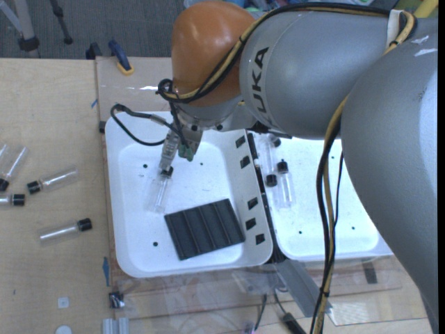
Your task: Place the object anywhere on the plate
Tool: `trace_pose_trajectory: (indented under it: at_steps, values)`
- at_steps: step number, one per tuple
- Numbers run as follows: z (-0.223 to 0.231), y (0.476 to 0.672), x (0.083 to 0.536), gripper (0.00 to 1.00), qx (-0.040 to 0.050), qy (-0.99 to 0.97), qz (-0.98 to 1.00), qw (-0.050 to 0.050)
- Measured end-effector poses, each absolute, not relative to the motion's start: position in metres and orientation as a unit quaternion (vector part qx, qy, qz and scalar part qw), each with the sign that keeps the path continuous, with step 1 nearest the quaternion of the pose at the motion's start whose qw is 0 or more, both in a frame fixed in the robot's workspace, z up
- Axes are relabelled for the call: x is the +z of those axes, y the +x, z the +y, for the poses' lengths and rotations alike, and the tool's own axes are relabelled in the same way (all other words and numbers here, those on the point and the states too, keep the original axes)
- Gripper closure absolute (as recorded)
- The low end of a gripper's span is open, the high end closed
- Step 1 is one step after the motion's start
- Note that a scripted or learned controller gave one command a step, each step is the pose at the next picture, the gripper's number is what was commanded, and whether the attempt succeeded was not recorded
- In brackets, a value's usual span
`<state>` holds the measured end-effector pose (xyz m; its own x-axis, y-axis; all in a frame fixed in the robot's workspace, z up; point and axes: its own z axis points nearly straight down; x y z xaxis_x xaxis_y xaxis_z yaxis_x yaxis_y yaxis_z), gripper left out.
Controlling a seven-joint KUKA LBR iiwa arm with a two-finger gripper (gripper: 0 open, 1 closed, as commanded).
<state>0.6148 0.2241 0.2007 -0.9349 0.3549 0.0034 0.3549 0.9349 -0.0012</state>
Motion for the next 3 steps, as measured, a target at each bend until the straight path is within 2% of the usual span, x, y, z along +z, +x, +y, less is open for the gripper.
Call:
trace_pose_trajectory:
  at_steps: [1, 2, 3]
  values:
    - [0.225, 0.558, 0.255, 1.00, 0.0005, -0.189, -0.982, 0.002]
    - [0.225, 0.549, 0.352, 1.00, -0.0017, -0.005, -1.000, -0.003]
    - [0.162, 0.594, 0.209, 1.00, -0.0006, -0.033, -0.999, 0.000]
